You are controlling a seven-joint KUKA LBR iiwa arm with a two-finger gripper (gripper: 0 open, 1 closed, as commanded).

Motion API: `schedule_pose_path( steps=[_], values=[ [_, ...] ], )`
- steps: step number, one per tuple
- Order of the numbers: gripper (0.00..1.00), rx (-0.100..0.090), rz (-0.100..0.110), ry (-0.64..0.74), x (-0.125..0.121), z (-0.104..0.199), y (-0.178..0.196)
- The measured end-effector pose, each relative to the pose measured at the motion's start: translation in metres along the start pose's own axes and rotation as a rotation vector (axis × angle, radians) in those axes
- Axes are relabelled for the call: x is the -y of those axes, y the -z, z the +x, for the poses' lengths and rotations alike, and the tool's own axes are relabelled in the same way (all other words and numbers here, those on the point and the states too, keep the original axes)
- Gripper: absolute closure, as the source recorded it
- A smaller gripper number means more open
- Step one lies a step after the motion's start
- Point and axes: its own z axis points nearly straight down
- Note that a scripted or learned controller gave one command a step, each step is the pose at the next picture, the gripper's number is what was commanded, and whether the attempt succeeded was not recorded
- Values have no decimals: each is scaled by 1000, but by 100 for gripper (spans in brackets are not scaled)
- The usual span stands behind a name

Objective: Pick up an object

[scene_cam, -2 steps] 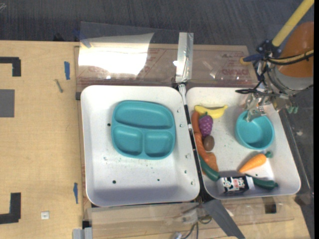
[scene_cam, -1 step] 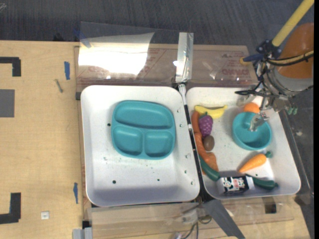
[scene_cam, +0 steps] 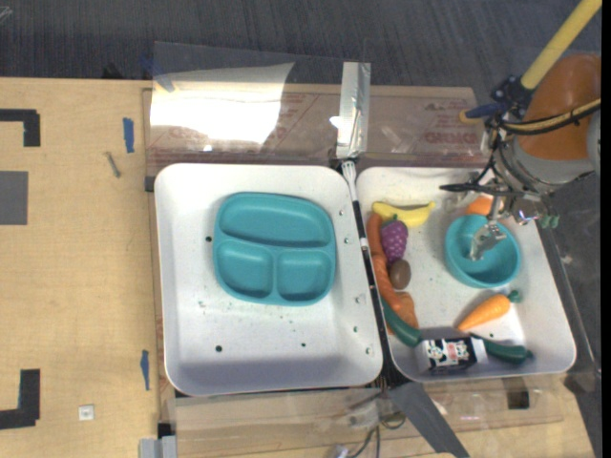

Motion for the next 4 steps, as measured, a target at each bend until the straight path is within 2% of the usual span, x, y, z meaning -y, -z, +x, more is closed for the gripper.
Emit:
schedule_pose_path(
  steps=[1, 2, 3, 4],
  values=[
    [0, 1, -1, -27, -14, 30, 1],
    [0, 2, -3, -206, -93, 78, 2],
    [100, 27, 5, -206, -90, 71, 20],
    [100, 8, 1, -252, -65, 35, 153]
  ],
)
